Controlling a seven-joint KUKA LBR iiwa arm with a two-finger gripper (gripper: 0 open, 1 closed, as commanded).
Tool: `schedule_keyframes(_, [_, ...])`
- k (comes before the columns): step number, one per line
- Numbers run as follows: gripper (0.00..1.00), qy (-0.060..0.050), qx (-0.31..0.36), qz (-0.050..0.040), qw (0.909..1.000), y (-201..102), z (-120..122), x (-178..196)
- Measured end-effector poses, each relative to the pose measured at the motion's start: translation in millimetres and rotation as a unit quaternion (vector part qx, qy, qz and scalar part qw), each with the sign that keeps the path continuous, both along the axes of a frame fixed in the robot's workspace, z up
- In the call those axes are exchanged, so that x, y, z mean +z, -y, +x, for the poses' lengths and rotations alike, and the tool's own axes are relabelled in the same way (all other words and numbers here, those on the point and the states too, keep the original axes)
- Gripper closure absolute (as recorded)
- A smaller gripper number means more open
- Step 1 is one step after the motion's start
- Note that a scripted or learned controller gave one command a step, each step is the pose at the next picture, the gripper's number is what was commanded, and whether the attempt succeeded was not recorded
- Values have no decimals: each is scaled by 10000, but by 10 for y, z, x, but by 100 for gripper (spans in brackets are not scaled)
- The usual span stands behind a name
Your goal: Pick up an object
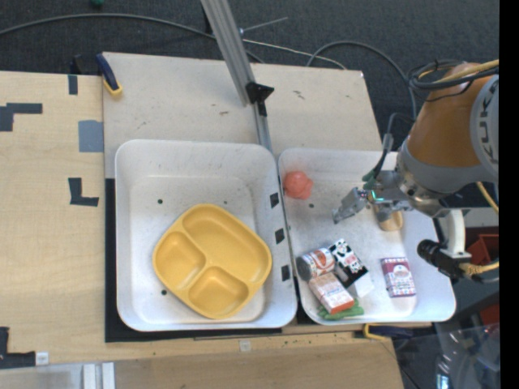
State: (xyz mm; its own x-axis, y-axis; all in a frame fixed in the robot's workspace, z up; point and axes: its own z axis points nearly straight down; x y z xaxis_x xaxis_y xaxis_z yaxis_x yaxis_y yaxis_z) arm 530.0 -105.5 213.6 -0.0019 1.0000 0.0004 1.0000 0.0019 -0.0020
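A robotics lab: wooden bench [49, 217], white bins [130, 217], loose cables [340, 51] on carpet.

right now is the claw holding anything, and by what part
Nothing is held. The claw hangs over bare floor of the right bin, apart from the orange ball and the packets.

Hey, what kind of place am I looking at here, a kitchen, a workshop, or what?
Most likely a robotics lab test bench, not a kitchen: a robot arm reaches over two white bins, one holding a yellow divided tray, the other small grocery packages, with cables on dark carpet.
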Motion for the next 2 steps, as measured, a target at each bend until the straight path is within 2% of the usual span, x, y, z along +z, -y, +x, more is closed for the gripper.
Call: schedule_keyframes(2, [0,-34,-3,3,10000,69,-41,-1165])
